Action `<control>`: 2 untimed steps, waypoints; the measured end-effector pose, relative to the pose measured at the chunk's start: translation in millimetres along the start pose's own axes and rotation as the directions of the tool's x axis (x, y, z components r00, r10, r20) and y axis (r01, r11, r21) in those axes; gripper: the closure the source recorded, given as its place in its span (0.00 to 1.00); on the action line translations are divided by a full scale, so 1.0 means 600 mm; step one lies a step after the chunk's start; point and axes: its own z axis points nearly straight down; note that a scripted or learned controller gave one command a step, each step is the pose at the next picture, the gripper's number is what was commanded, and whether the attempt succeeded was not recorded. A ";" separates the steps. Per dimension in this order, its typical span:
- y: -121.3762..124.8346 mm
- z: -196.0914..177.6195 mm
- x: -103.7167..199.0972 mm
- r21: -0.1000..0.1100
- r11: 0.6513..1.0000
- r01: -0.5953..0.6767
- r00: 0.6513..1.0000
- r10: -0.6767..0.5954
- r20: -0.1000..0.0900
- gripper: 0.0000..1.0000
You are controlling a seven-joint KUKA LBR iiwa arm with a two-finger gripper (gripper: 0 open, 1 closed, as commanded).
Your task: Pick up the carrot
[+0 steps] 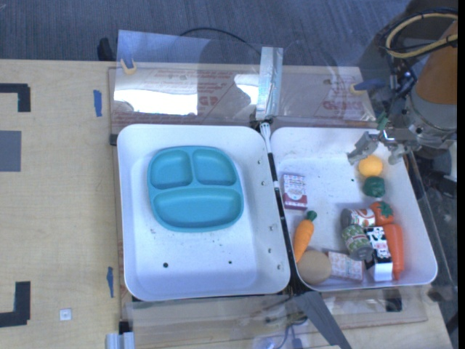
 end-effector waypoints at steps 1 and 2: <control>0.052 0.130 -0.007 -0.004 0.997 -0.079 0.997 0.079 0.002 0.00; 0.053 0.113 -0.005 -0.004 0.997 -0.075 0.997 0.075 0.004 1.00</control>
